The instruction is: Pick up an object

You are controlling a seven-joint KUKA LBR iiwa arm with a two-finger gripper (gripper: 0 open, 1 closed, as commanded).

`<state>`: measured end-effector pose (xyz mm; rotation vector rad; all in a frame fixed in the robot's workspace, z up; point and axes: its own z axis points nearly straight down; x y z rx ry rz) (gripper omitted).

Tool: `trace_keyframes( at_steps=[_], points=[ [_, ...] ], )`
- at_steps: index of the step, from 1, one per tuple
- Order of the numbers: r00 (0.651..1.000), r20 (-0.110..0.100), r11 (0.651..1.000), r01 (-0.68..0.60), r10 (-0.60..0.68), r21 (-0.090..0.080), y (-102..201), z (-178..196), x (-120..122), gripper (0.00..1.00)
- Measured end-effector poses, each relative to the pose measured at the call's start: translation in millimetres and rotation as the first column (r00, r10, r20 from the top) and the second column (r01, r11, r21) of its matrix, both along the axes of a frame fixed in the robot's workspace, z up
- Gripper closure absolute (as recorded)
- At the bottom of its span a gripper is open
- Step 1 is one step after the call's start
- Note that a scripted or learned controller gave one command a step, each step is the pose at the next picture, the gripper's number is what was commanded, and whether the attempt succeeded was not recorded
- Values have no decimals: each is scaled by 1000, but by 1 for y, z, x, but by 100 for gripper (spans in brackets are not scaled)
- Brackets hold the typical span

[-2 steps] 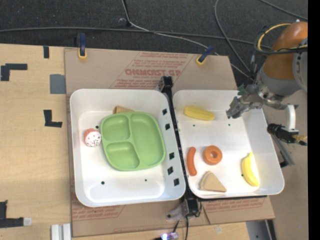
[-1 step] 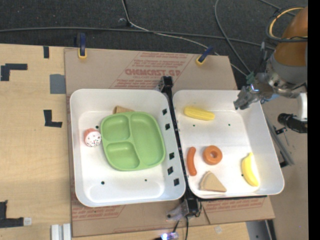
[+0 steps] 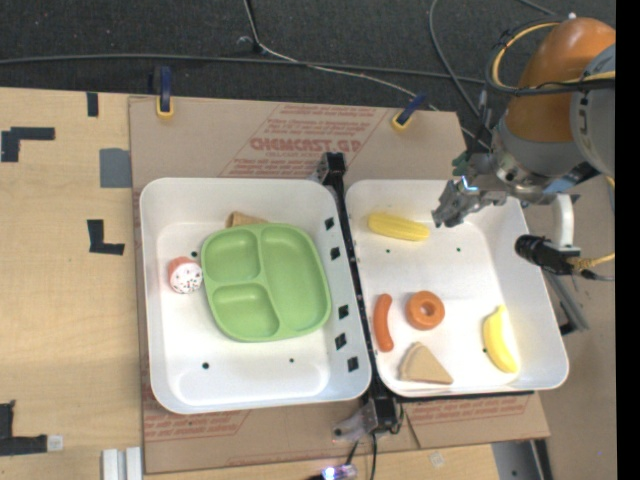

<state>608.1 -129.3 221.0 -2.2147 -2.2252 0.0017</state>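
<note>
Camera view has the gripper (image 3: 450,211) hanging over the right bin's (image 3: 540,363) back edge, just right of the corn cob (image 3: 398,228) — can't tell how its jaws stand. Same bin: orange donut (image 3: 426,310), sausage (image 3: 384,322), banana (image 3: 499,340), sandwich wedge (image 3: 426,365). Left bin (image 3: 165,368) has a green divided plate (image 3: 266,280) and a speckled ball (image 3: 184,277).
</note>
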Motion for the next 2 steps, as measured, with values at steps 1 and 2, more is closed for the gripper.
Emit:
trace_keyframes(
  at_steps=[1, 2],
  points=[
    [1000, 1, 1000, 0, 0, 0, 49, 6, -10, 100],
    [1000, 2, 1000, -2, 2, 0, 100, 12, -6, 100]
  ],
)
